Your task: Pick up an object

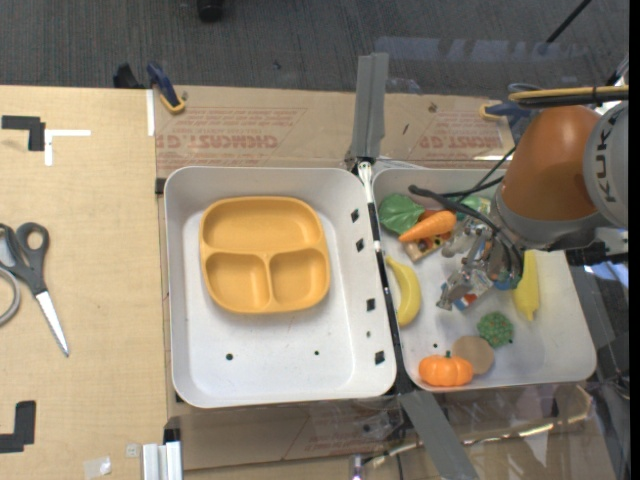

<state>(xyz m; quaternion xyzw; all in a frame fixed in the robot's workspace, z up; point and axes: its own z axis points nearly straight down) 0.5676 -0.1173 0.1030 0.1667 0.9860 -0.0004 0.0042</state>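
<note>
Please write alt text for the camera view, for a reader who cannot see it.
A grey and orange robot arm lowers its gripper into the right white bin, among toy foods: a banana, a carrot, a small pumpkin and broccoli. The left bin holds a yellow divided plate.

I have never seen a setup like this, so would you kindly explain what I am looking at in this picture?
One fixed camera looks down at a slant on a bench. The grey-and-orange machine on the right is a robot arm; its gripper hangs low inside the right bin, among toy foods: a banana, a carrot, a small pumpkin, broccoli and a green leaf. I cannot tell whether it holds anything. The left bin contains a yellow divided plate. Scissors lie on the bench.
</note>
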